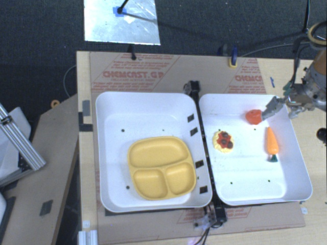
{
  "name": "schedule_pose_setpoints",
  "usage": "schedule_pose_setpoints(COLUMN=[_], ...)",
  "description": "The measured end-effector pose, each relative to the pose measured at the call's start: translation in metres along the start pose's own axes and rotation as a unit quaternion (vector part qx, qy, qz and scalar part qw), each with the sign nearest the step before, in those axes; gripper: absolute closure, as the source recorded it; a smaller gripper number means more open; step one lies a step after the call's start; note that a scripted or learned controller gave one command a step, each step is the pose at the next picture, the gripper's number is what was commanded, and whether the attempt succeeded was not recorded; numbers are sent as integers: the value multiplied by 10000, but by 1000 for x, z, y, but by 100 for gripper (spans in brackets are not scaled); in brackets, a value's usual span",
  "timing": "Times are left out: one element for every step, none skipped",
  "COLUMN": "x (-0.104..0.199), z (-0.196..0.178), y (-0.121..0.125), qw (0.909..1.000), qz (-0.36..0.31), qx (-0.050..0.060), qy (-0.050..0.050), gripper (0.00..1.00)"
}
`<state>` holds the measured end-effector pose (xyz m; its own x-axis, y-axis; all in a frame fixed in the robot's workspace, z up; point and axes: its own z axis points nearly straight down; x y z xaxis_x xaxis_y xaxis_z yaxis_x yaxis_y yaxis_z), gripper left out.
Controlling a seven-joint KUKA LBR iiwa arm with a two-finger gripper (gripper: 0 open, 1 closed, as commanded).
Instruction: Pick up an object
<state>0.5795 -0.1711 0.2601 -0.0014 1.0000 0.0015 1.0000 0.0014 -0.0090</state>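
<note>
Three toy foods lie in the right bin [286, 185]: a red-orange round piece [253, 117] at the back, an orange carrot [272, 141] with a green tip to the right, and a small pizza slice with dark toppings [224, 141] near the left wall. My gripper [282, 109] hangs over the bin's back right corner, just right of the red piece. Its fingers stand apart and open, the left fingertip [270, 108] close beside the red piece, with nothing between them.
The left bin [110, 137] holds a yellow divided plate [161, 166]. A black clip strip [199, 137] runs between the bins. A cardboard sheet [138, 70] lies under both, and cables [265, 47] trail across the back right.
</note>
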Motion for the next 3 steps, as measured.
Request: schedule_pose_setpoints(x=[0, 0, 1], z=[-6, 35, 97], y=[2, 2, -2], qw=[10000, 10000, 10000], qz=[-14, -3, 1], qx=[-54, -39, -33], qy=[-12, -8, -5], gripper=[0, 0, 0])
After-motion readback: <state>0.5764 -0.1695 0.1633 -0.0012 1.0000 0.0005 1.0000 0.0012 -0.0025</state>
